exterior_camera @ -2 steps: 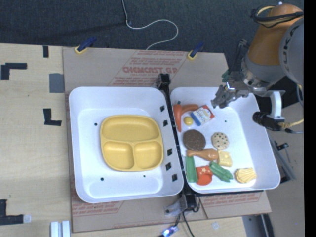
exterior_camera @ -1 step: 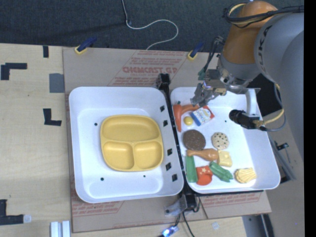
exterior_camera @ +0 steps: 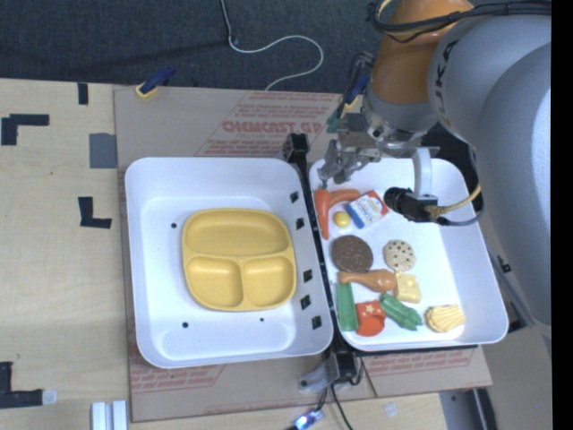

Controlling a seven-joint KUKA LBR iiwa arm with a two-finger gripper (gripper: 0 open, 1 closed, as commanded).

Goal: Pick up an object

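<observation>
My gripper (exterior_camera: 343,170) hangs over the far left corner of the right bin (exterior_camera: 466,267), just above an orange carrot (exterior_camera: 324,208) and a small white and blue carton (exterior_camera: 366,210). Whether anything sits between the fingers cannot be made out. Lower in that bin lie a brown round patty (exterior_camera: 352,253), a chocolate-chip cookie (exterior_camera: 399,255), a chicken drumstick (exterior_camera: 368,280), a cheese cube (exterior_camera: 408,288), a green bean pod (exterior_camera: 346,305), a red pepper piece (exterior_camera: 370,317), a green pepper (exterior_camera: 400,312) and a ridged yellow chip (exterior_camera: 444,317).
The left bin (exterior_camera: 152,240) holds a yellow divided plate (exterior_camera: 238,258). A black divider with clips (exterior_camera: 306,240) runs between the bins. The arm's grey body fills the upper right. A black cable plug (exterior_camera: 407,204) hangs over the right bin.
</observation>
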